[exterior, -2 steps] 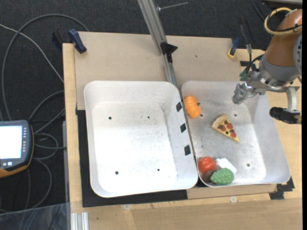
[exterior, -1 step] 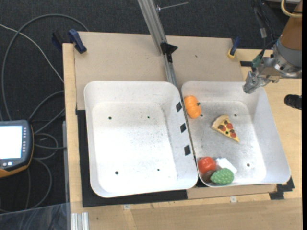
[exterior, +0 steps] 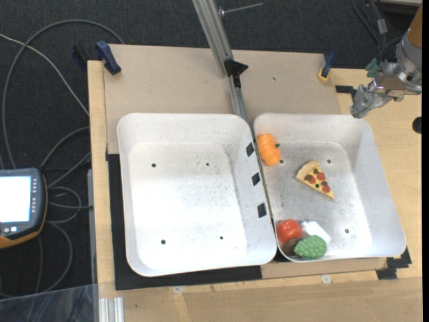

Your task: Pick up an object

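A gripper (exterior: 362, 103) hangs just outside the right bin's (exterior: 375, 180) far right corner; its finger state is unclear. Inside, a pizza slice (exterior: 316, 179) lies in open floor; an orange toy (exterior: 269, 149) touches the left wall.

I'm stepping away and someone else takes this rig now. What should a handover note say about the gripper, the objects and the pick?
Gripper: above the right bin's far right corner, holding nothing.
Objects, all in the right bin: orange toy by the left wall, pizza slice mid-bin, red toy and green toy at the near edge, with a white item beside them.
Done: nothing picked.
Left: descend, grasp one, lift.
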Controlling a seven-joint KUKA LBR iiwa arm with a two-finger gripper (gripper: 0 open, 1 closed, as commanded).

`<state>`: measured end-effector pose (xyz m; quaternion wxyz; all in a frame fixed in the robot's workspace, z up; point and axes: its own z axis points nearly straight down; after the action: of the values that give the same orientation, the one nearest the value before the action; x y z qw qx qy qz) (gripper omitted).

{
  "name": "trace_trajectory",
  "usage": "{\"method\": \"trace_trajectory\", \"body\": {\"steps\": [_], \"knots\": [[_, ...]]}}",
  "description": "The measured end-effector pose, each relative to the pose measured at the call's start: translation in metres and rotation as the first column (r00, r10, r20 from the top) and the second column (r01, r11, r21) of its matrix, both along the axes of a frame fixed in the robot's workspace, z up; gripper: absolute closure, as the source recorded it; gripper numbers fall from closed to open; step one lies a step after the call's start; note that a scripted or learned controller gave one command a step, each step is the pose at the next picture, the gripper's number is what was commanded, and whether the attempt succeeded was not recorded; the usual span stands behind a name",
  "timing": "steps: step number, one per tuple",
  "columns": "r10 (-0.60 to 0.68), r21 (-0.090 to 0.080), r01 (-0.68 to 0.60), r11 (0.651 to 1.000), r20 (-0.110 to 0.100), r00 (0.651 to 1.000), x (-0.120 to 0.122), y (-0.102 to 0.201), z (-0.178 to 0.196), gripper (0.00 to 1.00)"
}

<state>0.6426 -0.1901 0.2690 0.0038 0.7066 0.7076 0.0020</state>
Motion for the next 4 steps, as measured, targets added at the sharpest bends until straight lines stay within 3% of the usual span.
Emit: {"method": "trace_trajectory", "body": {"steps": [1,4], "knots": [[0.005,0.005,-0.005,1.0,-0.01,1.0,-0.001,0.056,-0.014,1.0],[0.006,0.006,-0.006,1.0,-0.007,1.0,-0.003,0.211,-0.001,1.0]]}}
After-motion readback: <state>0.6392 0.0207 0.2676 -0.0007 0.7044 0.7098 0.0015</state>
